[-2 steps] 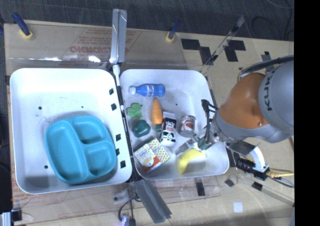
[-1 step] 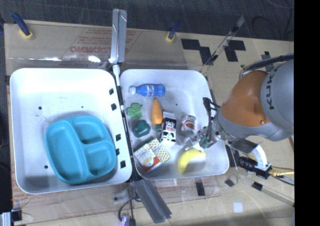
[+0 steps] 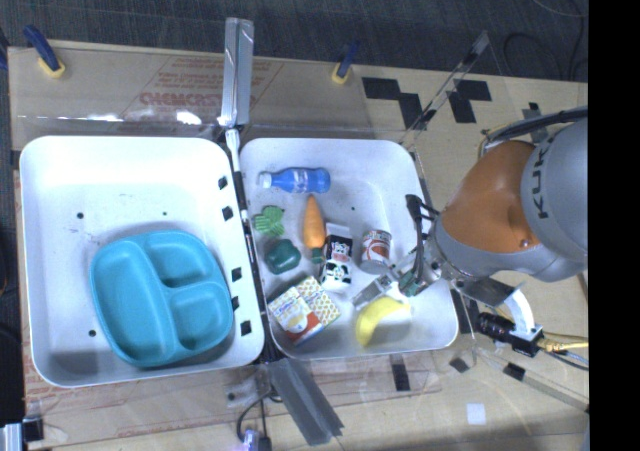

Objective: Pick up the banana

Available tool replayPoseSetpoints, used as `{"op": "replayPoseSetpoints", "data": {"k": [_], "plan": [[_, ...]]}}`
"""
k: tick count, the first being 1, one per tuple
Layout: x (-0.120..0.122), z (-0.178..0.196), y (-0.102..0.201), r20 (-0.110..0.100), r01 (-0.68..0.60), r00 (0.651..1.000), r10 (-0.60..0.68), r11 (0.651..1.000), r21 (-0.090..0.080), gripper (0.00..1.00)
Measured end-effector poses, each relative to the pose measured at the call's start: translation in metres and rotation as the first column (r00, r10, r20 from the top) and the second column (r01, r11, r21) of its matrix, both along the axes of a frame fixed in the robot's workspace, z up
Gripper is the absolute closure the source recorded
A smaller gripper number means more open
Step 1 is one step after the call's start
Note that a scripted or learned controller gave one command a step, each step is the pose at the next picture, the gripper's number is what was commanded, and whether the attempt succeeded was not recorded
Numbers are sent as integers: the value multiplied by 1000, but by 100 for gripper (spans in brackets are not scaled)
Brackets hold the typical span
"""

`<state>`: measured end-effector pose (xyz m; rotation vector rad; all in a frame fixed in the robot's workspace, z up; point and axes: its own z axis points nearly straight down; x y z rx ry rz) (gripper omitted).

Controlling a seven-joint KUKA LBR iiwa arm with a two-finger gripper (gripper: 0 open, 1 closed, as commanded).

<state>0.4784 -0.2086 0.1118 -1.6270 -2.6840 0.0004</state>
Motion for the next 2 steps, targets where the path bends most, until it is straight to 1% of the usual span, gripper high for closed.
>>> {"op": "replayPoseSetpoints", "data": {"k": [1,2], "plan": [[-1,-19,-1,1,-157,988,157,988,0,0],[0,-9,0,2,-162,987,162,987,0,100]]}}
